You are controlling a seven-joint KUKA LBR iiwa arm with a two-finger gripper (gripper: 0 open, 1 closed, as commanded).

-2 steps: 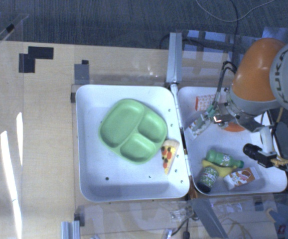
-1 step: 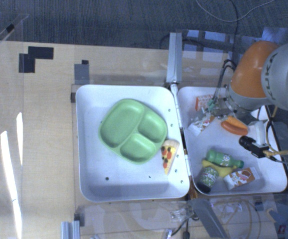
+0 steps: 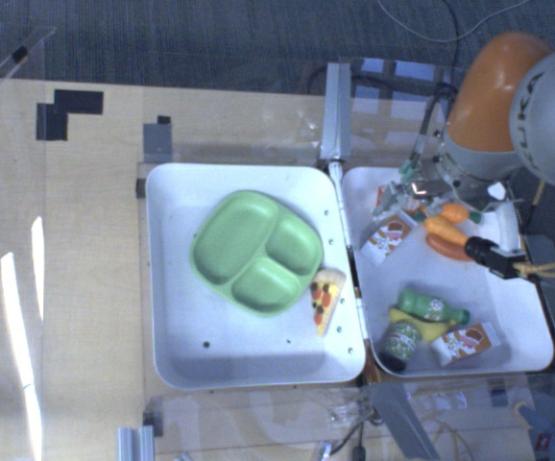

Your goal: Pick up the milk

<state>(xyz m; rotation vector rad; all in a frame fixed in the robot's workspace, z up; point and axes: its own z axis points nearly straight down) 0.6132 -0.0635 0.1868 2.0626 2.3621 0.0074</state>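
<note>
Gripper [image 3: 410,186] low in the far part of the right bin [image 3: 537,349], fingers state impossible to tell, milk carton [image 3: 390,237] lying just below it near the bin's left wall, carrot [image 3: 448,246] beside, second carton [image 3: 463,344], green bottle [image 3: 431,307] at near side

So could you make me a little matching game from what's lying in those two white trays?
Things:
1. green plate
2. pizza slice
3. carrot
4. green bottle

Places:
A. left bin, by its right wall
B. right bin, far end, near the gripper
C. middle of the left bin
D. right bin, near end

Pairs: 1-C, 2-A, 3-B, 4-D
</note>
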